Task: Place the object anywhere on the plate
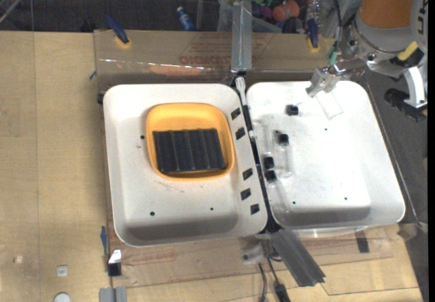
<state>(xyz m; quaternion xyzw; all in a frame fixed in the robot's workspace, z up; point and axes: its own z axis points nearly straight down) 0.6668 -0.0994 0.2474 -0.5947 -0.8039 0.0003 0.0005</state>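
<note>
1. I see the plate (155, 117) in the left bin (122, 158); a dark ribbed object (188, 151) lies on it.
2. Gripper (319, 84) hangs over the right bin's (353, 178) far edge; grip state I cannot tell.

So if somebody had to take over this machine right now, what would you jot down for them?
Hand: raised over the back edge of the right white bin; whether it is open or shut can't be told, and nothing is visibly held.
Things: the orange square plate sits in the left white bin, with a black ribbed rectangular block lying on it. A few small dark pieces lie in the right bin.
Done: the block appears placed.
Left: confirm that, and back the arm away.
</note>
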